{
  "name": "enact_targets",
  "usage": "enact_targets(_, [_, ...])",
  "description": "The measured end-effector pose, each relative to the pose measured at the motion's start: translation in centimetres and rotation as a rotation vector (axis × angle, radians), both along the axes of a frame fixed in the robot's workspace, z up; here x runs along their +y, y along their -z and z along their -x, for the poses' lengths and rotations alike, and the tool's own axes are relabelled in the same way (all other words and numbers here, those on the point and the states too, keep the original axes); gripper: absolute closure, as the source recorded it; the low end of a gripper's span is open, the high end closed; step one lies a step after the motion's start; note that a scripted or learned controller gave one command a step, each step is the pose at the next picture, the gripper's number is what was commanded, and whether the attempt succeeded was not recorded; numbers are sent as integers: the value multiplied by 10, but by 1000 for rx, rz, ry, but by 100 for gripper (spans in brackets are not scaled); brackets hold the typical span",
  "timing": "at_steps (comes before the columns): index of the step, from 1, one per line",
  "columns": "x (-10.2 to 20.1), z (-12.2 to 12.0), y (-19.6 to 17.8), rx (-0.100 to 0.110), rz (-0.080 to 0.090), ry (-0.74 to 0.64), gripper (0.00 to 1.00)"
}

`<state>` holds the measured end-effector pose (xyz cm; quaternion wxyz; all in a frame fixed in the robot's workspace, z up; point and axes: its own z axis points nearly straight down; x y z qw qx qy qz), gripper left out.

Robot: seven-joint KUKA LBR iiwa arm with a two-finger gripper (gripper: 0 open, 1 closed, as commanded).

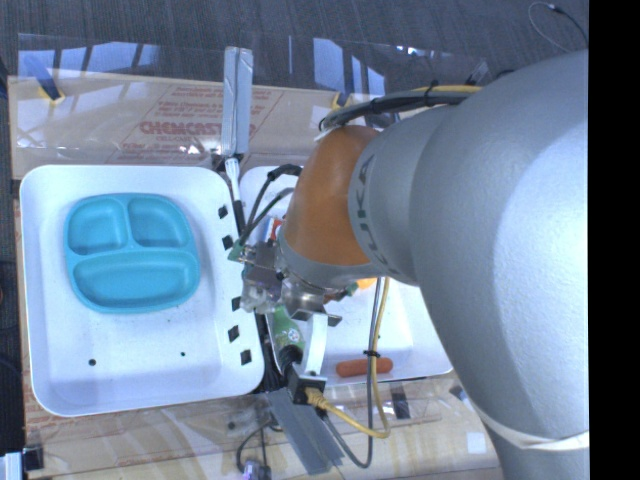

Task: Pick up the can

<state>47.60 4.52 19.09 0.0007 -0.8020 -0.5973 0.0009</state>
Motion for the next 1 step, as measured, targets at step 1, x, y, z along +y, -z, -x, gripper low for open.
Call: enact_targets(1, [48, -5, -72, -1, -1, -320, 100])
